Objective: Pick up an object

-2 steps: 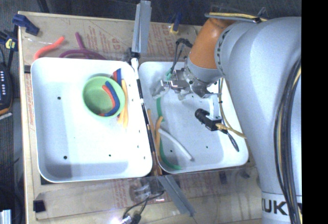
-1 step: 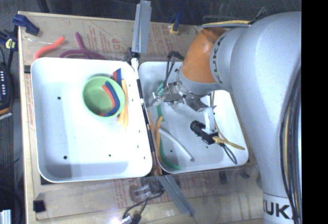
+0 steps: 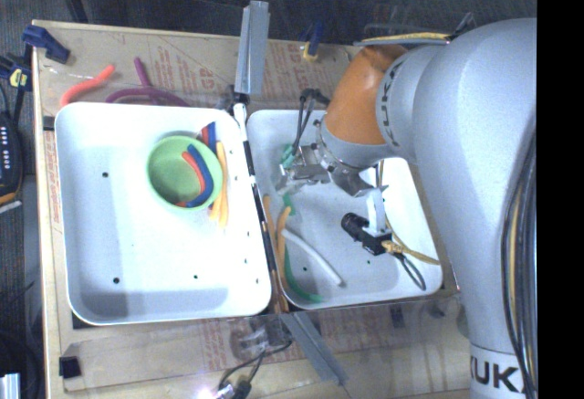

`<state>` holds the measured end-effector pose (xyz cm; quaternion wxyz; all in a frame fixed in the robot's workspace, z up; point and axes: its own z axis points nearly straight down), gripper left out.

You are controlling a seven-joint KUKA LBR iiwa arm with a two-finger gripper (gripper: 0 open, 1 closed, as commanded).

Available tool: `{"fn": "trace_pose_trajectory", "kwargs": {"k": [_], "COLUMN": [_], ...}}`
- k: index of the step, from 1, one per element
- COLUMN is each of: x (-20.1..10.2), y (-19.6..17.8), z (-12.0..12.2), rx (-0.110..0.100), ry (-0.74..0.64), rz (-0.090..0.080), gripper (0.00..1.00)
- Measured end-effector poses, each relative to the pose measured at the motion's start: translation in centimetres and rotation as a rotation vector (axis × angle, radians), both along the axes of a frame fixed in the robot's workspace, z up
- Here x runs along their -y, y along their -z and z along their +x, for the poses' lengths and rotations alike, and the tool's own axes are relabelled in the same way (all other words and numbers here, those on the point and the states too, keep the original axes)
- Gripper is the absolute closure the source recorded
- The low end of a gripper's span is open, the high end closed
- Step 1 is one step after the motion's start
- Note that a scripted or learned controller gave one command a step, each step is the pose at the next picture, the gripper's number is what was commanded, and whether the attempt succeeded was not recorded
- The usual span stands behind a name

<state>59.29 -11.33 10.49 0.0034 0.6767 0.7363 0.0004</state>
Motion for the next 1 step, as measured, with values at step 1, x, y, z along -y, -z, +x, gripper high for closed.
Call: {"fn": "trace_pose_trajectory", "kwargs": {"k": [1], "x": [-5.71], "y": [-8.77], "z": [6.40], "rx": [-0.007], "ry": [0.102], "rz": [0.005], "gripper": [1.00]}}
